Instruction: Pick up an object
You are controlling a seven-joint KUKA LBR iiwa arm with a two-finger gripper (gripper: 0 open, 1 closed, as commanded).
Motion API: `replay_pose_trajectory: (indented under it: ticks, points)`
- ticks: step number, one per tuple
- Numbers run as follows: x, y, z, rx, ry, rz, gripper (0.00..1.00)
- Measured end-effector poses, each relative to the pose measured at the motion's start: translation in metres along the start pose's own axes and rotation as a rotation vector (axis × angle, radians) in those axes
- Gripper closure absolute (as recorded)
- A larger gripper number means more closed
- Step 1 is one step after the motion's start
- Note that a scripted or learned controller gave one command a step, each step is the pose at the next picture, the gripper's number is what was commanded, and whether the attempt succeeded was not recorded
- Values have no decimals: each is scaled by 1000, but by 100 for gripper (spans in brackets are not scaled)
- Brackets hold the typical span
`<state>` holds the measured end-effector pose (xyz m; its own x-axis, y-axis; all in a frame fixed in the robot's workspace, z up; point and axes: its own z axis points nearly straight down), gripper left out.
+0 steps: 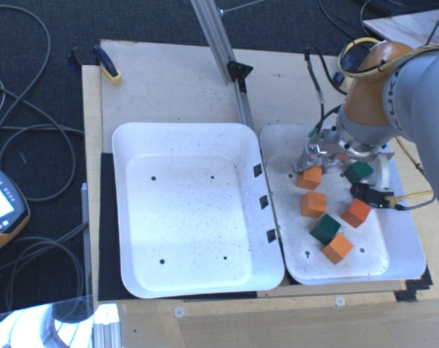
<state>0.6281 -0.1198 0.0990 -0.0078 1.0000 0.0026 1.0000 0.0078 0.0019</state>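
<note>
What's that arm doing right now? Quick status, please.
Gripper low in right bin, above top orange block. No grasp visible. Other blocks crowd nearby: green block beside it.

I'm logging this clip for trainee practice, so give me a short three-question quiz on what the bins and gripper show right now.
1. True or false: all the blocks lie in the right bin.
2. Multiple choice: which block sits right below the gripper? A) an orange block B) a blue block C) a yellow block
3. Fill in: the dark green block near the bin's front touches the orange block on its ____ side, toward the bench's front edge.

Key
1. True; the left bin is the other one.
2. A
3. lower right, as the camera sees it.
</note>
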Motion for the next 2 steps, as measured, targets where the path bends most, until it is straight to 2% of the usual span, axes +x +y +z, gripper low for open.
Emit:
replay_pose_trajectory:
  ticks: [1,2]
  points:
    - [87,11,-106,-8,1,-1,100]
    - [192,-2,-100,6,2,-1,100]
